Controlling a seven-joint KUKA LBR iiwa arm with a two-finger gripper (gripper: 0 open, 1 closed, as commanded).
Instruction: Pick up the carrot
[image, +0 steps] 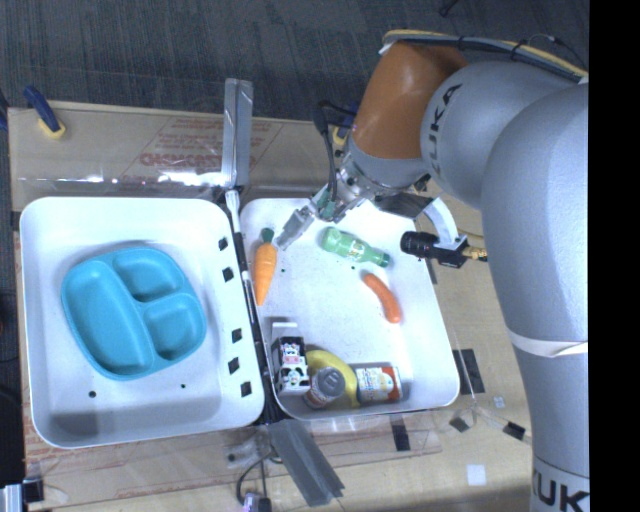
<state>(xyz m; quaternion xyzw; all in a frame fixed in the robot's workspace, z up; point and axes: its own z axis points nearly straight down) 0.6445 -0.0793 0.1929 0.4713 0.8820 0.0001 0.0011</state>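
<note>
An orange carrot (264, 271) with a green top lies along the left wall of the right bin (430, 330), its green end pointing to the back. My gripper (293, 227) hangs just right of and behind the carrot's green top, low over the bin's back left corner. One thin finger (287, 232) reaches down toward the carrot, apart from it. Nothing shows between the fingers.
In the right bin lie a green bottle (352, 246), a sausage (382, 297), a banana (332, 366), a small carton (290, 364) and a can (376, 384). The left bin (60, 410) holds a blue divided plate (135, 310). The arm's bulk covers the right side.
</note>
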